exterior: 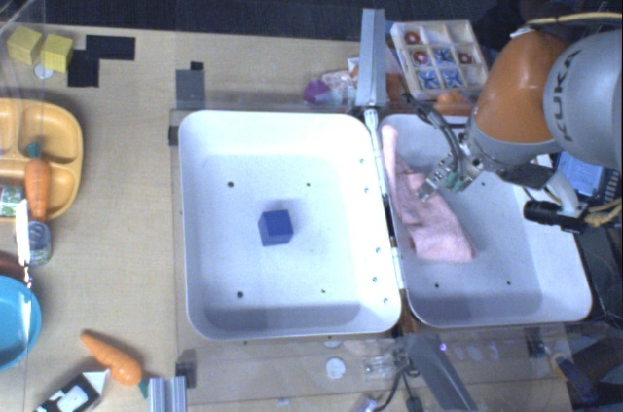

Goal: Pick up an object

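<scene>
A small blue cube lies near the middle of the left bin. A crumpled pink cloth lies along the left side of the right bin, reaching up beside the divider. My gripper hangs from the grey arm with its orange band and sits low over the upper part of the pink cloth, at or touching its top edge. Nothing is seen lifted off the bin floor.
A metal divider post stands between the bins at the back. Behind the right bin is a patterned box. At far left sit a yellow tray with a carrot, a blue bowl, and another carrot.
</scene>
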Motion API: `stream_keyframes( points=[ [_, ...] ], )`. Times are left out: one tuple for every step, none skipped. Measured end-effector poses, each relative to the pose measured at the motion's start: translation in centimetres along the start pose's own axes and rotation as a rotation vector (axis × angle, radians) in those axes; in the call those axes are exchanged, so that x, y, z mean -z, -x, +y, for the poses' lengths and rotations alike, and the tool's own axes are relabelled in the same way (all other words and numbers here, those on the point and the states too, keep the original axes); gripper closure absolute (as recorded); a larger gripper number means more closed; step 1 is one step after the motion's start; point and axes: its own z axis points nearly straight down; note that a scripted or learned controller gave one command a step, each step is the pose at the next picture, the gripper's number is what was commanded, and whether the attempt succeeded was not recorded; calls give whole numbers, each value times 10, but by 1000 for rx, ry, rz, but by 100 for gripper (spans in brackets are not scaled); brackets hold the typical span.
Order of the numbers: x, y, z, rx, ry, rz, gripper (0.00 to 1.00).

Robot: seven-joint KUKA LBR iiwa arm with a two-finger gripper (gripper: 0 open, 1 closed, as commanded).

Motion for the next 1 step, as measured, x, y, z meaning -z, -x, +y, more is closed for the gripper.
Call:
stream_keyframes(
  points=[
    [81,2,63,345,-8,9,100]
  ],
)
